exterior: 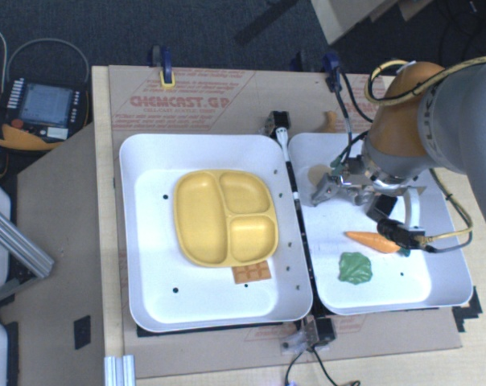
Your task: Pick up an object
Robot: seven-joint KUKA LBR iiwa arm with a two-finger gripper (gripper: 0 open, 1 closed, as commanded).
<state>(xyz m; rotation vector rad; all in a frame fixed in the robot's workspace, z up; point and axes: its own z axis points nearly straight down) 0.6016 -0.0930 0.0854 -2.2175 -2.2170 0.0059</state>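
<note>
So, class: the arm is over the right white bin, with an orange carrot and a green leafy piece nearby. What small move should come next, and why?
Probably shift the gripper toward the bin's front, over the orange carrot-shaped toy. It hangs above bare floor of the right white bin, with nothing between its fingers, and the carrot lies closer than the green leafy toy.

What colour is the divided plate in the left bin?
The divided plate is yellow, seen clearly in the camera view from above.

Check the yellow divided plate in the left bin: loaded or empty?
Empty. All three compartments of the yellow plate show bare yellow surface; the brown waffle piece lies outside it on the left bin floor, at its near edge.
</note>
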